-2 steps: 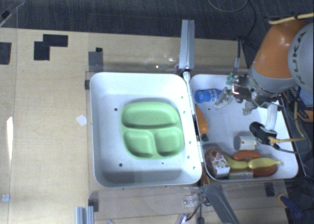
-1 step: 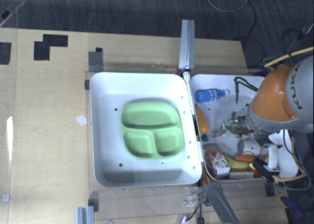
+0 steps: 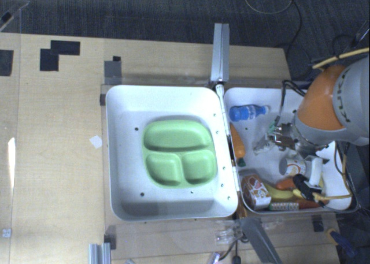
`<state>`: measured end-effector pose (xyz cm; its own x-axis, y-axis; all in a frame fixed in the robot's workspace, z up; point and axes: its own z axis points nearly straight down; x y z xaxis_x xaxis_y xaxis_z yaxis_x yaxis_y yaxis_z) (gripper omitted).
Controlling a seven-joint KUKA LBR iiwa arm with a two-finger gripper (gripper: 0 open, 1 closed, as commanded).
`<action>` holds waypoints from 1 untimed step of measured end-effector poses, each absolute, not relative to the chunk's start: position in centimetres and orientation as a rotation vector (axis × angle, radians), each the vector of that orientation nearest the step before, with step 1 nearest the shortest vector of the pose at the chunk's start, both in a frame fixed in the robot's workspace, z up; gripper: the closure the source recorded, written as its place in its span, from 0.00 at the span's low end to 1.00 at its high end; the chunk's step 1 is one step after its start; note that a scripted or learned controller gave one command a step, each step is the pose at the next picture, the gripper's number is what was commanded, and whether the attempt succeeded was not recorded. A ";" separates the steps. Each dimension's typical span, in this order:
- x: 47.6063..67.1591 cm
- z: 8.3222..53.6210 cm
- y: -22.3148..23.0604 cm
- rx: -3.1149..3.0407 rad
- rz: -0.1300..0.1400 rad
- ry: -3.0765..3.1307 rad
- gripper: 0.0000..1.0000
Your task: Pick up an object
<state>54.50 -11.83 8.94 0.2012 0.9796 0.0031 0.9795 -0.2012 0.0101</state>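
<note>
My gripper [image 3: 276, 137] hangs low over the middle of the right bin [image 3: 257, 96], reaching in from the right under the orange band of the arm [image 3: 319, 107]. A blue and white bottle [image 3: 247, 112] lies just up and left of it. An orange, carrot-like thing [image 3: 237, 143] lies along the bin's left wall. Nearer the front edge sit a brown and white packet [image 3: 256, 190], a yellow banana-like piece [image 3: 281, 194] and a small round can [image 3: 292, 168]. I see nothing between the gripper and the bin floor under it.
The left bin [image 3: 124, 141] holds a green tray [image 3: 178, 152] with three compartments. A metal divider post [image 3: 220, 55] stands between the bins at the back. Cables trail at the right, by the arm's base.
</note>
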 end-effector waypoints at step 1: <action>54.8 10.2 -11.7 2.424 0.024 1.982 1.00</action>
